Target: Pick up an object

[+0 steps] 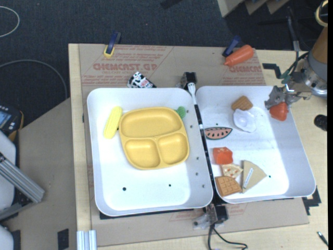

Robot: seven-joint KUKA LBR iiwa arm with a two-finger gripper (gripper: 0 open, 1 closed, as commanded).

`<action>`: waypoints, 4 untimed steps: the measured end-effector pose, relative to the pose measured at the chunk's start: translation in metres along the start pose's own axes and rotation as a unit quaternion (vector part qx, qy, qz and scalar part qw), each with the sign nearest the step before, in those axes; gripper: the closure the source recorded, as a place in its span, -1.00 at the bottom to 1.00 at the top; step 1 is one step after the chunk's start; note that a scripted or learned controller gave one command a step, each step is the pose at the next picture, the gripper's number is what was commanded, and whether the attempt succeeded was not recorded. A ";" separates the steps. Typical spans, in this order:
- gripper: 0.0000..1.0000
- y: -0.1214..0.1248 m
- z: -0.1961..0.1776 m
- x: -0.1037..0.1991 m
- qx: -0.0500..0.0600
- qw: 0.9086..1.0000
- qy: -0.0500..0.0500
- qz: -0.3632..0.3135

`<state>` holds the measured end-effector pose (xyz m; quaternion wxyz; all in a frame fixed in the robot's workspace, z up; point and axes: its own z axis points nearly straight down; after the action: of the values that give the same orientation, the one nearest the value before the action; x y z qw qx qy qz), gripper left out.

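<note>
The bench (156, 61) is seen from above at a slant, with two shallow white bins set side by side on it. The left bin (151, 191) carries a yellow divided tray (153, 137) with three compartments, placed toward the bin's far half. A yellow corn cob (112, 122) lies just beside the tray's left edge, and a small green piece (180, 111) shows at the tray's far right corner.

The right bin (291, 155) holds the loose items. A tan cracker-like piece (242, 103) lies near the far wall, with a translucent white lump (245, 121) just in front of it. A watermelon slice (217, 133) rests close to the bin's left wall. Nearer the front, a red block (222, 154), a pale biscuit (232, 170), a waffle square (227, 185) and a tan wedge (253, 174) are grouped close together.

The arm enters from the right, and the end effector (281, 100) is placed over the far right corner of the right bin. A small red object (279, 111) is seen directly below the fingers, touching or nearly touching them; whether it is clamped between them cannot be told, nor how far apart the fingers stand.

Outside the bins, an orange carrot-shaped item (239, 55) lies on the bench beyond the right bin, and a black-and-white figure (139, 80) lies beyond the left bin.
</note>
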<state>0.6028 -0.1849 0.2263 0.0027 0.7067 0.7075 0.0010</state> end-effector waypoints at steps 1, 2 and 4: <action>1.00 -0.002 -0.009 0.058 0.003 1.000 0.003 -0.002; 1.00 -0.009 0.005 0.118 0.005 1.000 0.003 -0.003; 1.00 -0.021 0.010 0.145 0.005 1.000 0.001 0.001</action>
<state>0.5820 -0.0395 0.2157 -0.0016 0.7076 0.7066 -0.0013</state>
